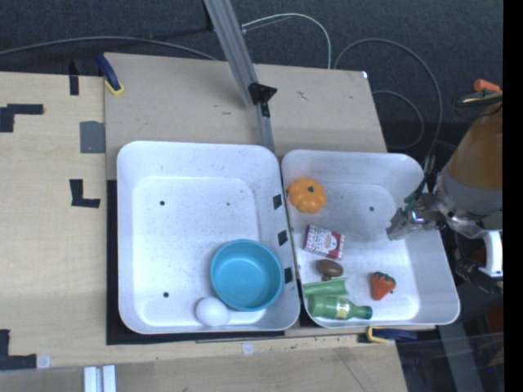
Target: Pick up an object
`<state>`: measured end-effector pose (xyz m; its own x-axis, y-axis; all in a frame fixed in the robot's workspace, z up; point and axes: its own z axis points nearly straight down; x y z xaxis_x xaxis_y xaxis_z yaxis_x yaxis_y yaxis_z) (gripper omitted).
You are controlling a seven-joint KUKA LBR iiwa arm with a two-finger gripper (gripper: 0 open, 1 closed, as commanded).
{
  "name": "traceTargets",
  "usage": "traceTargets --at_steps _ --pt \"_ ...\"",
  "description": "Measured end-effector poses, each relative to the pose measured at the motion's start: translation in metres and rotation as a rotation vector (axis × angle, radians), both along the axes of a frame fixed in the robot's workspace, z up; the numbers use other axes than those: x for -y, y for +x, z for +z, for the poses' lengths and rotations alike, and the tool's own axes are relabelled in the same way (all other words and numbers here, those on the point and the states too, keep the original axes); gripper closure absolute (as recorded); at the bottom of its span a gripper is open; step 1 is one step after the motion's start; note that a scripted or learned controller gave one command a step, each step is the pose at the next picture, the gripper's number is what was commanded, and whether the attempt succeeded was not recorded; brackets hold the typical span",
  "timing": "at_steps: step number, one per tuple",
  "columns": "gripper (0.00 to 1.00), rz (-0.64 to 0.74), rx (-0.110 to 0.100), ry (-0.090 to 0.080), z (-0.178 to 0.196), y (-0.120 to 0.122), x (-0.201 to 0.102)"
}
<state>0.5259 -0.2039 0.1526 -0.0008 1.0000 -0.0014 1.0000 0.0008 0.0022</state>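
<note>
The right bin (pixel 425 251) holds an orange pumpkin (pixel 306 194), a small red and white box (pixel 324 241), a brown oval piece (pixel 329 268), a green bottle lying on its side (pixel 337 306) and a red strawberry (pixel 382 284). My gripper (pixel 406 221) hangs over the right side of this bin, well to the right of the box and above the strawberry. Nothing shows between its fingers. The left bin (pixel 147 219) holds a blue bowl (pixel 245 273) and a white ball (pixel 212 309).
A grey pole (pixel 237 43) slants down to the bins' top junction. Cables loop over the dark floor at the upper right. A blue and yellow clamp (pixel 109 73) sits at the bench's top left corner.
</note>
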Motion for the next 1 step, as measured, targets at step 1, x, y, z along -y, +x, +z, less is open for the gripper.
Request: traceTargets --at_steps 1 --pt "1.0 0.001 0.003 -0.001 0.057 0.0102 0.0033"
